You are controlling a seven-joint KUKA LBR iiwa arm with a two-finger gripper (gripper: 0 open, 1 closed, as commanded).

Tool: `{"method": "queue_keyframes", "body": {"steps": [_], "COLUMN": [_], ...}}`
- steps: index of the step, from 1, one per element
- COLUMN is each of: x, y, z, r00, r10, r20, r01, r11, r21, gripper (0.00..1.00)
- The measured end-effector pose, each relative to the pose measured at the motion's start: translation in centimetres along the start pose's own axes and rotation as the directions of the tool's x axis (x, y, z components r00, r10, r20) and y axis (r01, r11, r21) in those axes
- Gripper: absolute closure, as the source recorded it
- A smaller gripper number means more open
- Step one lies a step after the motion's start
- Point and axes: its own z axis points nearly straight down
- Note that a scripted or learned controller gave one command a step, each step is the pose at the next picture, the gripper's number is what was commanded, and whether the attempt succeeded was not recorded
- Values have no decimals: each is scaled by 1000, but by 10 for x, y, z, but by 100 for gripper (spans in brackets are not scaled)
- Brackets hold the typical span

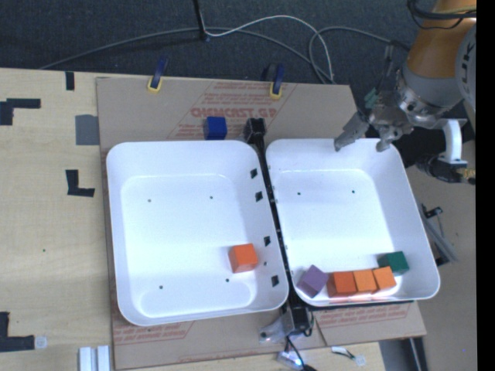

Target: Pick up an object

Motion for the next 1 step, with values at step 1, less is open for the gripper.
{"method": "queue_keyframes", "body": {"steps": [1], "x": [0], "y": [1], "z": [-5], "r00": [1000], "r10": [-1], "r20": [1], "r01": [1], "r11": [1000], "r21": [-9], "gripper": [0]}}
